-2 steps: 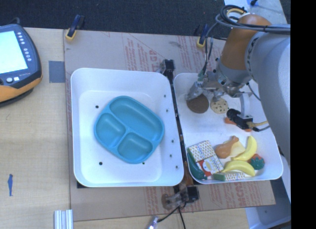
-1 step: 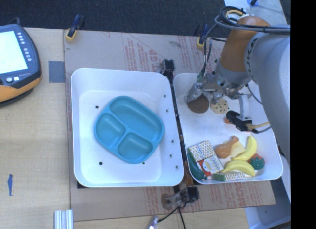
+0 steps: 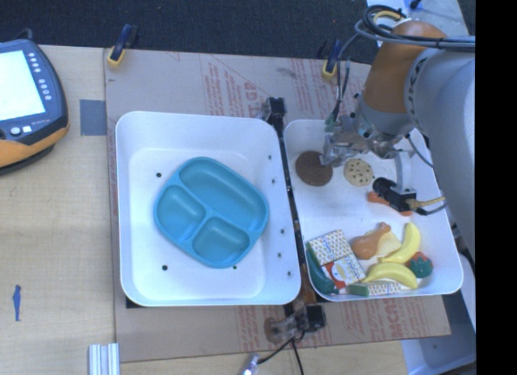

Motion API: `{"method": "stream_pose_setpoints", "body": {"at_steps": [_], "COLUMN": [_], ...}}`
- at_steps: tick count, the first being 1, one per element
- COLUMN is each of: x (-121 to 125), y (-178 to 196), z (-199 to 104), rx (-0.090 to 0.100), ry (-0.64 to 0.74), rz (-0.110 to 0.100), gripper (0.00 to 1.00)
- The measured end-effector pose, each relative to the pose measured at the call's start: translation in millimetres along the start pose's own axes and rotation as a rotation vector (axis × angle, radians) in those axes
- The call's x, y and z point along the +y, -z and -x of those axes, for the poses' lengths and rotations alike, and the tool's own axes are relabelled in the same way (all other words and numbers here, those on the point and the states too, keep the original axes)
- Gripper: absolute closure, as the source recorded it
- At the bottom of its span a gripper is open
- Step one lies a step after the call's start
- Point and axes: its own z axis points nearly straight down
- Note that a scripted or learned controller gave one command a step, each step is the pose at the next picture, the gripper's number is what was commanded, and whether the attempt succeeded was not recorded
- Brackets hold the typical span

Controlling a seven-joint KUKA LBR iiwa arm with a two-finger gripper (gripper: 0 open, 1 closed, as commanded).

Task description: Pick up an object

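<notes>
My gripper [image 3: 334, 155] hangs low over the far end of the right bin [image 3: 449, 236]. It is just right of a round brown disc [image 3: 313, 169] and left of a pale chocolate-chip cookie [image 3: 358, 172]. I see nothing held in it. Toward the bin's near end lie a yellow banana [image 3: 401, 262], a tan drumstick [image 3: 370, 242], a red strawberry-like piece [image 3: 420, 267] and two small printed boxes [image 3: 338, 259]. A small orange piece [image 3: 377, 198] lies near the middle.
The left bin [image 3: 133, 204] holds a blue divided plate [image 3: 211, 212]. A black clamp [image 3: 275, 108] sits at the far end of the wall between the bins. A handheld control pendant [image 3: 24, 99] rests at the bench's far left.
</notes>
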Motion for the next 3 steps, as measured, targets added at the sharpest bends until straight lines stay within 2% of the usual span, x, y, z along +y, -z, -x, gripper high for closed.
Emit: {"method": "stream_pose_setpoints", "body": {"at_steps": [1,3], "x": [-0.1,5.1], "y": [-0.1,-10.0], "z": [-0.1,-3.2], "rx": [0.0,0.0], "ry": [0.001,-0.003], "rz": [0.0,0.003], "gripper": [0.0,0.0]}}
